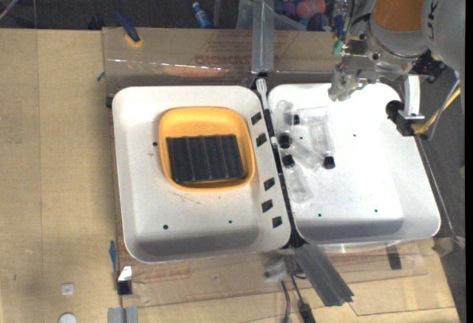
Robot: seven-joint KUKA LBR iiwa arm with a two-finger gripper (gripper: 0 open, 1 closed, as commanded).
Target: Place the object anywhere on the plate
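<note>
Clear plastic, black-capped, the small transparent object (310,138) lies at the left side of the right white bin (369,196), well apart from the orange rounded plate (171,122) in the left white bin (140,218). The pincer (344,85) hangs above the right bin's far edge; whether it is clenched or released I cannot tell. Judged from here, a good pick means descending squarely over the object, as its glassy outline is easily misjudged.

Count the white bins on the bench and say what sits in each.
2. The left bin holds an orange plate with a dark ribbed block on it. The right bin holds a clear plastic object with black caps, near its left side.
</note>
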